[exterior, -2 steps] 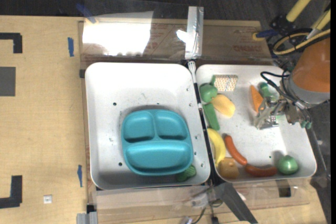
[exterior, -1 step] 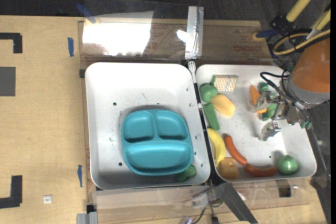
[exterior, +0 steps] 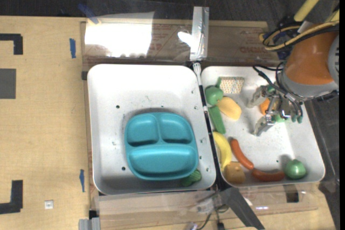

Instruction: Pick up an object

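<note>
My gripper (exterior: 261, 111) hangs over the right bin (exterior: 307, 143), near its upper right part, with the fingers (exterior: 262, 125) spread open. A small orange thing (exterior: 264, 106) shows in the gap between them; I cannot tell whether it is touched. To the gripper's left lie a yellow fruit (exterior: 230, 108), a green round fruit (exterior: 213, 95), a green cucumber (exterior: 218, 119) and a beige speckled block (exterior: 232, 84). Along the front lie a banana (exterior: 222, 149), an orange-red sausage (exterior: 241, 153), a brown potato (exterior: 234, 171), a red sausage (exterior: 268, 174) and a green ball (exterior: 295, 169).
The left bin (exterior: 108, 94) holds a teal divided plate (exterior: 160, 144) with a small green thing (exterior: 191, 176) at its front right corner. The grey arm with its orange band (exterior: 310, 64) comes in from the right, trailing yellow cables (exterior: 285, 35). A bare white patch (exterior: 280, 140) lies below the gripper.
</note>
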